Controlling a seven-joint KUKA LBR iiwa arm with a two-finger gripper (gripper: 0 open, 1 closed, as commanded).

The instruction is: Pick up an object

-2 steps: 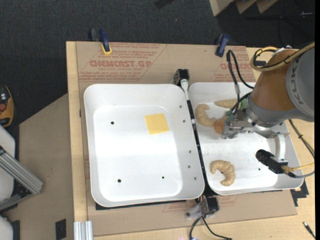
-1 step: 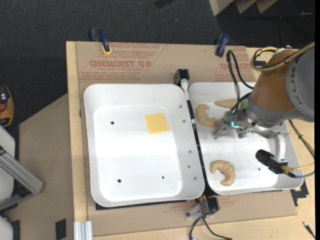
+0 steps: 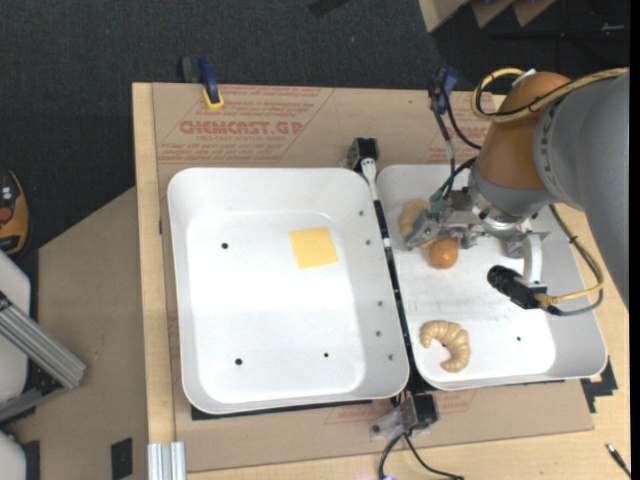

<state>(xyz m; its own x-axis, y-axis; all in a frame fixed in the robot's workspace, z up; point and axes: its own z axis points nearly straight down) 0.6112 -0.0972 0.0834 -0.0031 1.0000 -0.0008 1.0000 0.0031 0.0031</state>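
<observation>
In the right bin (image 3: 560, 348), my gripper (image 3: 442, 230) is low over the bin's upper left part, with the grey arm and its orange band (image 3: 520, 128) behind it. A small round brown object (image 3: 443, 256) lies just in front of the gripper, touching or nearly touching it. A pale tan lump (image 3: 411, 218) lies to the gripper's left, by the bin wall. A croissant-shaped piece (image 3: 446, 344) rests near the front of the same bin. A flat yellow square (image 3: 314, 247) lies in the left bin (image 3: 200, 298).
The two bins meet along a black divider (image 3: 385, 258). Cables (image 3: 570, 298) loop off the wrist over the right bin's right side. Blue clamps (image 3: 208, 78) hold the brown board at the back.
</observation>
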